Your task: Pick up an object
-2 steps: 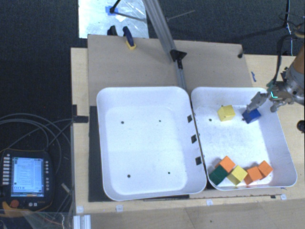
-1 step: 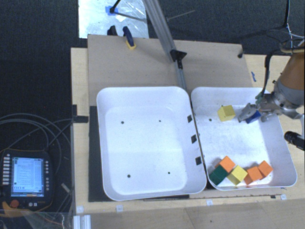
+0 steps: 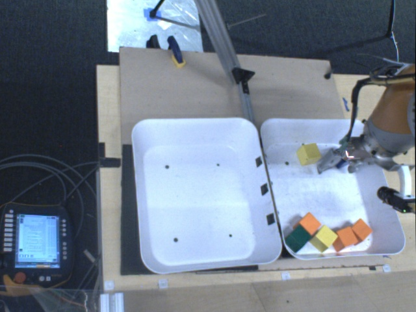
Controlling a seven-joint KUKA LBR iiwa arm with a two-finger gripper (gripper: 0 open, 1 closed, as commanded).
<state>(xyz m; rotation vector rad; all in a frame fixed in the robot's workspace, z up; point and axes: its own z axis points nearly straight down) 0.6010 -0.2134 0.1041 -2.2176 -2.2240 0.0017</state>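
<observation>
a: report pincer position.

b: my pincer (image 3: 335, 160) sits over the right bin (image 3: 390, 242), in its upper right part. my arm (image 3: 392, 119) enters from the right edge of the camera view, orange band above the wrist. the fingertips point left, toward the yellow block (image 3: 309, 154).

a: report pincer state.

b: the fingers read as a blurred grey wedge at this angle. i cannot tell how far they are parted. nothing shows between them, so no hold is confirmed.

a: locate the yellow block relative to the pincer.

b: it lies on the bin floor near the upper wall, just beside my fingertips, on their left. whether tip and block touch, i cannot tell.

a: list the other objects in the right bin.

b: a cluster along the lower wall. left to right: a green block (image 3: 298, 239), an orange block (image 3: 310, 223) just above it, a second yellow block (image 3: 323, 238), then two more orange blocks (image 3: 353, 233) close together. all are well apart from my pincer.

a: report the left bin.

b: the left bin (image 3: 146, 142) stands beside the right one, rims adjoining. small dark dots mark its floor.

a: anything off the bench?

b: a control pendant (image 3: 36, 242) with a lit screen lies at lower left, cables looped near it.
</observation>
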